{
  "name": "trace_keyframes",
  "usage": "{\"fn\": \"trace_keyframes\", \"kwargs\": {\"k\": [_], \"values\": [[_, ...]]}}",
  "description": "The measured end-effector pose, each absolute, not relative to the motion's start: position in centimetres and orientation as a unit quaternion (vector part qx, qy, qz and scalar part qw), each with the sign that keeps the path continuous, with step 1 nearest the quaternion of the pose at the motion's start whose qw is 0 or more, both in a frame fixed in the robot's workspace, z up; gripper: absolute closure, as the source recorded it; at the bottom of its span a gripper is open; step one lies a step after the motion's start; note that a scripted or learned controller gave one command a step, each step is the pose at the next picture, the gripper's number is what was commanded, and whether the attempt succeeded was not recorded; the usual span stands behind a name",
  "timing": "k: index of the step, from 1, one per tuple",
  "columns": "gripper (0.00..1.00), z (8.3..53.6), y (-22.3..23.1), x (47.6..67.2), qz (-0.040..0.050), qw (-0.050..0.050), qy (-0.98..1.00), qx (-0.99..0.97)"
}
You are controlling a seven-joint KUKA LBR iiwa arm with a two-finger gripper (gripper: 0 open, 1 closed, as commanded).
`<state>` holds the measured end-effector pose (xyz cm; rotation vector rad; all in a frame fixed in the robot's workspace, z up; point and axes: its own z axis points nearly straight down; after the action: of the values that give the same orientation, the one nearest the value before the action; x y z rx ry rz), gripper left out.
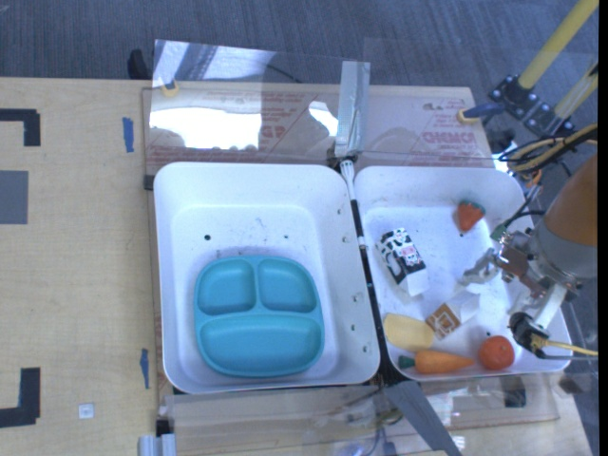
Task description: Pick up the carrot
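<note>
The carrot (441, 361), orange with a green stub at its left end, lies flat along the near wall of the right bin (432, 190). My gripper (506, 286) hangs over the right side of that bin, above and to the right of the carrot and apart from it. The arm's grey wrist with its orange band (576, 213) comes in from the right edge. Nothing is seen in the gripper.
A red-orange ball (496, 351) sits just right of the carrot, with a yellow piece (408, 331) and a small brown box (443, 320) above it. A black-and-white carton (403, 256) and a strawberry (468, 214) lie farther back. The left bin (180, 255) holds a blue divided plate (257, 315).
</note>
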<state>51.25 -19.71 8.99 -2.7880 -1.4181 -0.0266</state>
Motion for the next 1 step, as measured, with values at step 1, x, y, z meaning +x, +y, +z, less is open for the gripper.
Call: {"fn": "trace_keyframes", "kwargs": {"k": [1], "values": [[0.0,9.03,-19.96,51.28,-0.0125,0.007,-0.39,-0.921]]}}
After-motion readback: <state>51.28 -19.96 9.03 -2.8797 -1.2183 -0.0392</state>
